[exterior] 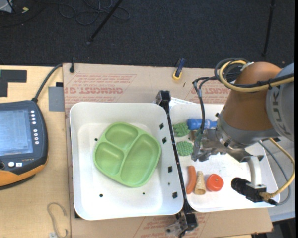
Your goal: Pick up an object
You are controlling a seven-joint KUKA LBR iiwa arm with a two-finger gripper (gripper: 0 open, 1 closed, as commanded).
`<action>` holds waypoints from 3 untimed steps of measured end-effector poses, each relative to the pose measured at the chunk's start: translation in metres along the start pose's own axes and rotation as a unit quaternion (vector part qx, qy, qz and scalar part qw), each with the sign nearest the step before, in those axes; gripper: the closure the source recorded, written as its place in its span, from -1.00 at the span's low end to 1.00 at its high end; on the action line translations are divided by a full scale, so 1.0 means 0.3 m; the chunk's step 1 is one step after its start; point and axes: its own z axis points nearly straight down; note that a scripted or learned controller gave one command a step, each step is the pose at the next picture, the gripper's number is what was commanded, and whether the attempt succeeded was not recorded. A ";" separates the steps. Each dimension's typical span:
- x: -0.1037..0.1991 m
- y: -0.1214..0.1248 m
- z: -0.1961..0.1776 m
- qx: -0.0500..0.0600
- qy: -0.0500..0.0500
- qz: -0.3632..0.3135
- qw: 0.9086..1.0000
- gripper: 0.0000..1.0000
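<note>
No one object is named, so your likeliest pick is the flat green piece (pixel 185 147) on the left side of the right bin (pixel 223 201), just beside the wall between the bins. The tool (pixel 202 151) hangs right at that piece's right edge, low over the bin floor. You cannot tell from this view whether the tool is open or closed, and nothing shows gripped in it.

A second green piece (pixel 180 129) lies just beyond the first, with a blue piece (pixel 194 124) to its right, partly under the arm (pixel 248 103). Nearer you, in a row, sit a sausage (pixel 190 179), a cone (pixel 200 183) touching or almost touching it, and a red ball (pixel 215 182) just beside the cone.

This looks like the approach step: the tool is placed over the pile, and the grasp is not yet made. The next move calls for centring over the green piece, coming down to the floor and closing. That piece is thin and flat, so expect a slip. The ball or the sausage may give you more to hold.

Further out, the left bin (pixel 84 182) carries a green plate (pixel 128 154), and a handheld screen (pixel 12 133) rests on the tabletop (pixel 49 192) at far left.
</note>
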 end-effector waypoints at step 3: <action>0.320 -0.073 0.051 0.001 -0.002 0.003 1.000 1.00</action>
